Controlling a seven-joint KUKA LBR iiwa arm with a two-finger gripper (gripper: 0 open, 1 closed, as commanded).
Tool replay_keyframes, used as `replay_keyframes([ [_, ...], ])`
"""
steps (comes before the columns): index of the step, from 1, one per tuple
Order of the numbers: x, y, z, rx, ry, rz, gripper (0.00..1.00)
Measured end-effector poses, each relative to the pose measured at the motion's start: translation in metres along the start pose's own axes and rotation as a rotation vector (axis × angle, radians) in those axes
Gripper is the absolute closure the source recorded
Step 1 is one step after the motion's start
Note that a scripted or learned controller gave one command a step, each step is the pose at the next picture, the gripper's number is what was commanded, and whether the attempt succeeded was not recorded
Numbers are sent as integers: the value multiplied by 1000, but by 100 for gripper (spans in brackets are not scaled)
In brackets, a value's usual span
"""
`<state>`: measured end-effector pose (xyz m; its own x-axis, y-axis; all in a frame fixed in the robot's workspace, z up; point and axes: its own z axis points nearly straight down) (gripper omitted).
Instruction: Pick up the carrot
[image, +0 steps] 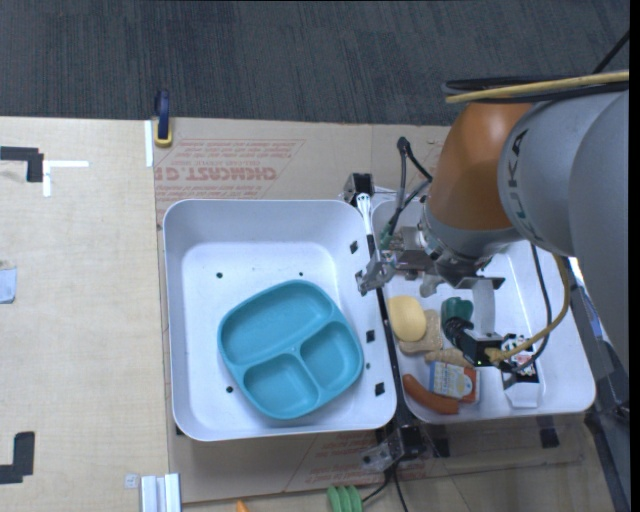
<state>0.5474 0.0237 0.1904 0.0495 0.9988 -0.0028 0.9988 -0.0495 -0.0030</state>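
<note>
The carrot (432, 394) lies by the right bin's (562, 392) near edge. The gripper (440, 285) hangs over that bin. Wide or narrow, I cannot tell.

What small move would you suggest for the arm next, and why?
Probably shift the arm toward the near edge of the right bin. The orange carrot lies there beside the small carton, while the wrist hangs farther back, beyond the yellow round item.
</note>
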Motion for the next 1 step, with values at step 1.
replay_keyframes([
  [1, 42, -10, 60, -17, -19, 11, 0],
])
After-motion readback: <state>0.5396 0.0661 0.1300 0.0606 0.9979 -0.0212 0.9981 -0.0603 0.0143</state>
